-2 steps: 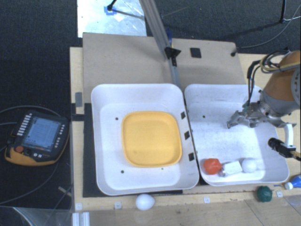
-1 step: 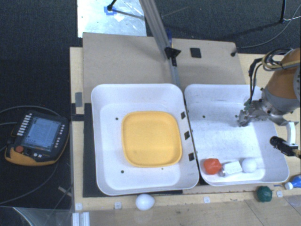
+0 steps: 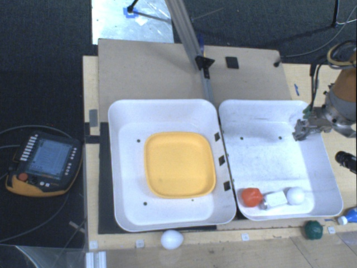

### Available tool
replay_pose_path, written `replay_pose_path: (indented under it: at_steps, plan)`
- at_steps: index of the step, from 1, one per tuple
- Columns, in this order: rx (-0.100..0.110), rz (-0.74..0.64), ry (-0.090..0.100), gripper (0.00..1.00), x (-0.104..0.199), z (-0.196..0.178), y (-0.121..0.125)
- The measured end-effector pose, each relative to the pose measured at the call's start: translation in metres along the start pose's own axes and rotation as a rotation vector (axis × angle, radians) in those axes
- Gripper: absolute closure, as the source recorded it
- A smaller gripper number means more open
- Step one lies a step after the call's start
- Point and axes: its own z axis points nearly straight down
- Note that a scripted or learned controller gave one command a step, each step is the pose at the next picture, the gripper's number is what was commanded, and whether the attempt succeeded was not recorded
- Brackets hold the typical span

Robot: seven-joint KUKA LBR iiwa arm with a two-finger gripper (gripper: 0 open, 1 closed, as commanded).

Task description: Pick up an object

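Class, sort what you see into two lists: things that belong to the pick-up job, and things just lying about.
Belonging to the job:
gripper
orange object
white block
white ball
right bin

Lying about:
yellow plate
white egg
green ball
handheld controller

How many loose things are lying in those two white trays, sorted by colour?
Yellow: 1, the plate in the left bin.
Orange-red: 1, the red lump in the right bin.
White: 2, the block and the ball, both in the right bin.
Total: 4.
The gripper hangs over the right bin's far edge, apart from all of them.
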Motion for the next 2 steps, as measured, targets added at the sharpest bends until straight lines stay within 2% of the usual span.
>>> replay_pose_path:
  at_steps: [1,2]
  plan:
    - [0.001,-0.001,0.001,1.00,0.000,-0.046,0.001]
    - [0.003,-0.004,0.002,1.00,0.047,-0.060,-0.009]
